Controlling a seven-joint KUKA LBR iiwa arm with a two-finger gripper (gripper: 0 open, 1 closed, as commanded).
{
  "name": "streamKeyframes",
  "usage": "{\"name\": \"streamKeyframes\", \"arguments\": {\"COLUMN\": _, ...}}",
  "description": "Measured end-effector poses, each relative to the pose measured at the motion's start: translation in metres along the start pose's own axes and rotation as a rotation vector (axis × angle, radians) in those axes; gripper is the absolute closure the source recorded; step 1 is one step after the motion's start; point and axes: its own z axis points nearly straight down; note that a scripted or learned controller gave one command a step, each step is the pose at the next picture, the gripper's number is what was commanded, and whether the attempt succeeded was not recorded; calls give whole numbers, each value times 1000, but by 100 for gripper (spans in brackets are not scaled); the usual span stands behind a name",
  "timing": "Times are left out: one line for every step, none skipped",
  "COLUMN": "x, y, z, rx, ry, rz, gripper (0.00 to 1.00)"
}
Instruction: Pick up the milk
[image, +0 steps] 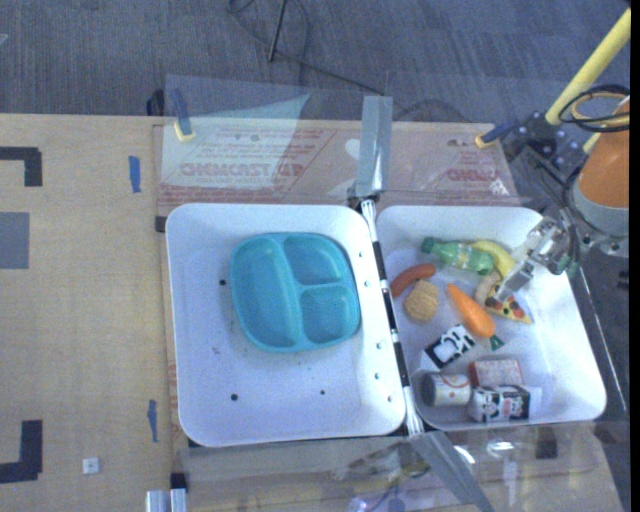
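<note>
Bench: wooden top (80, 330) carrying two shallow white bins side by side, with grey floor beyond its far edge.
Left bin (200, 390): holds a teal divided plate (296, 290), lying flat toward the far half.
Right bin (585, 385): holds the food items and the gripper.
Milk (450, 346): small black-and-white cow-patterned carton, lying tilted near the middle of the right bin, just on the near side of the carrot.
Second cow-patterned carton (503, 403): lies along the near wall of the right bin, beside a can (444, 389).
Carrot (470, 311): orange, slanted, between the milk and the gripper.
Gripper (522, 270): low over the far right part of the right bin, fingers pointing toward the pizza slice (510, 308); nothing shows between them, and whether they are parted I cannot tell.
Milk relative to gripper: apart, to the left and nearer the bin's front wall; carrot and pizza slice lie between.
Others: green bottle (455, 254), banana (497, 256), sausage (412, 277), yellow corn piece (422, 300).
</note>
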Motion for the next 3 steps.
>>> {"name": "streamKeyframes", "arguments": {"x": -13, "y": 49, "z": 42, "rx": 0, "ry": -1, "rz": 321, "gripper": 0}}
{"name": "streamKeyframes", "arguments": {"x": 27, "y": 64, "z": -66, "rx": 3, "ry": 3, "rz": 491, "gripper": 0}}
{"name": "streamKeyframes", "arguments": {"x": 16, "y": 34, "z": 8, "rx": 5, "ry": 6, "rz": 659, "gripper": 0}}
